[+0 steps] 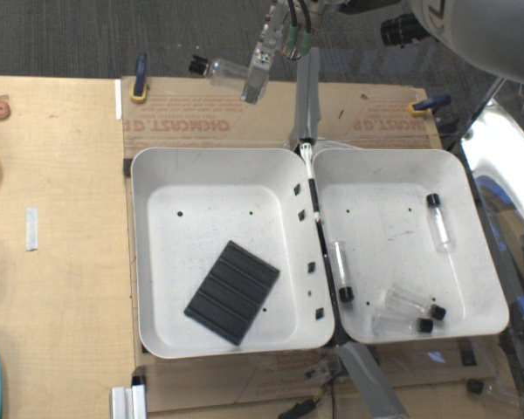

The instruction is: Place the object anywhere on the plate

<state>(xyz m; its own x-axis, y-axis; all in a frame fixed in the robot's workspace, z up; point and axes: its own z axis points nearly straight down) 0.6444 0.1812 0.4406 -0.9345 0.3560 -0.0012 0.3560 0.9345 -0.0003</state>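
Note:
A black ridged plate (233, 291) lies flat and askew in the left bin (157, 234), toward its front. My gripper (255, 84) hangs high above the back of the bench, behind the left bin's far right corner. It is shut on a clear vial (220, 71) with a black cap, which sticks out sideways to the left of the fingers, in the air. The vial is well behind the plate and far above it.
The right bin (472, 234) holds several more clear vials with black caps, one at the back right (437, 221), one by the left wall (340, 273), others at the front (406, 311). Blue clamps (140, 75) (425, 106) pin the cardboard behind the bins. A wooden table (61, 234) lies to the left.

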